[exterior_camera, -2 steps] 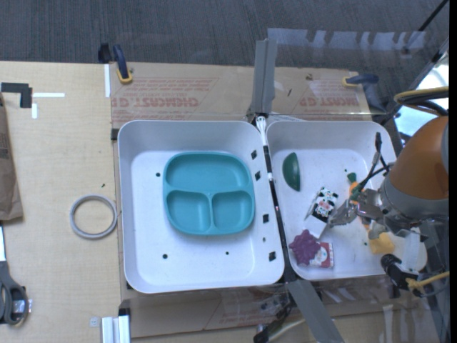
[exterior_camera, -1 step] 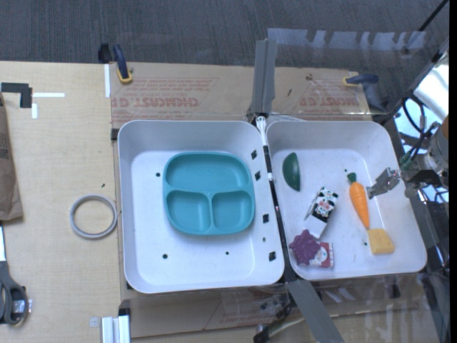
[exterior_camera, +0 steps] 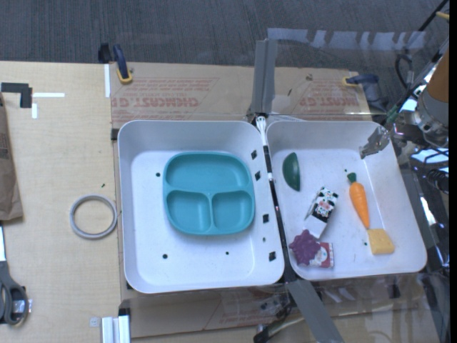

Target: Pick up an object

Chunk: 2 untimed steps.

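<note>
The right bin [exterior_camera: 325, 152] holds several small objects. A dark green piece [exterior_camera: 291, 171] lies near its left wall. A black-and-white cow-patterned carton [exterior_camera: 323, 207] sits in the middle. An orange carrot [exterior_camera: 359, 202] lies to its right, with a yellow block [exterior_camera: 381, 242] just below it. A purple grape bunch [exterior_camera: 305, 246] rests against a red and white packet [exterior_camera: 326, 255] at the front. My gripper [exterior_camera: 374, 143] hangs over the bin's back right corner, above and right of the carrot, and nothing shows in it.
The left bin [exterior_camera: 143, 227] bears a teal divided plate [exterior_camera: 209, 193]. On the bench to the left lie a grey tape ring [exterior_camera: 93, 216] and scissors [exterior_camera: 11, 299]. Cables and the arm [exterior_camera: 435, 98] crowd the right edge.
</note>
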Tool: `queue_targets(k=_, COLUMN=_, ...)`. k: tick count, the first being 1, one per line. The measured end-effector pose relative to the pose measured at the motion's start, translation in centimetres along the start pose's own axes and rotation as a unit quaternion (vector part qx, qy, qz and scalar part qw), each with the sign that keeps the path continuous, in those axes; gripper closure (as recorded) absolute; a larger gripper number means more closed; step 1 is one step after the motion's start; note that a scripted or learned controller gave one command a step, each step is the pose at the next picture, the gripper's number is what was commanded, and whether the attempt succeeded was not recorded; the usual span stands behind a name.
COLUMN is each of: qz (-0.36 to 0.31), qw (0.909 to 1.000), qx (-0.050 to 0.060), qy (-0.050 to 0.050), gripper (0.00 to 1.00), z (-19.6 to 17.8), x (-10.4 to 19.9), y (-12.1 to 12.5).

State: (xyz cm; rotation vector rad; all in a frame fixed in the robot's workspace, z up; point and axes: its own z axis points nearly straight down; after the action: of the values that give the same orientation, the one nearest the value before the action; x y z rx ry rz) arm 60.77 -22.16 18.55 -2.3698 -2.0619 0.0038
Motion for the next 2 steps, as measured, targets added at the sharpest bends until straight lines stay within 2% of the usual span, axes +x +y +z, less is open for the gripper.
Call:
queue_targets(k=1, qz=0.15, qw=0.9887, qx=0.0, qy=0.0, gripper=0.0, z=-5.4, x=0.9, y=3.6)
queue_targets(k=2, qz=0.237, qw=0.9716, qx=0.001, qy=0.001, gripper=0.0, z=9.4, x=2.5, y=-2.3)
